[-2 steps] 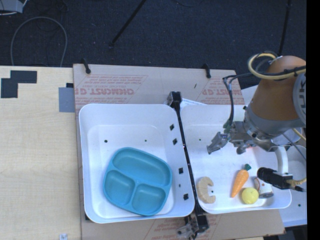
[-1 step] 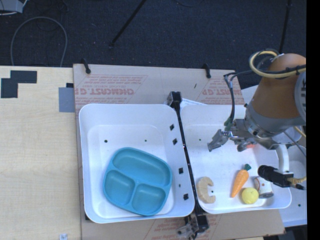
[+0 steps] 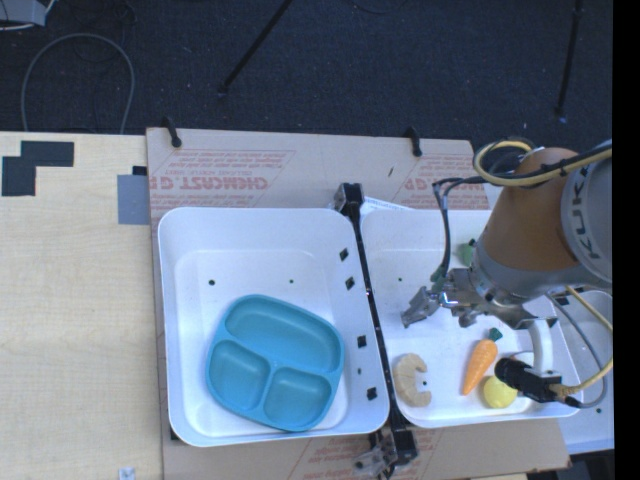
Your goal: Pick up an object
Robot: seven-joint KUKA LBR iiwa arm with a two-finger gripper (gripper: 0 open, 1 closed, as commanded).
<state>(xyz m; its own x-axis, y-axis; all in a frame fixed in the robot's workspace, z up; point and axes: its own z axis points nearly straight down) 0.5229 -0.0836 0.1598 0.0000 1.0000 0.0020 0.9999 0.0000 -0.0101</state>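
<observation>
At the desk's near edge, the left bin holds a blue divided plate, and the right bin holds a beige piece, an orange carrot and a yellow object along its near side. The tool hangs over the middle of the right bin, gripping nothing that can be seen; how far it is open cannot be told. Beyond the desk's far edge, cables lie on dark floor.

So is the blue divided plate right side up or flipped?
Right side up: the blue divided plate shows its three compartments, lying in the left bin.
</observation>
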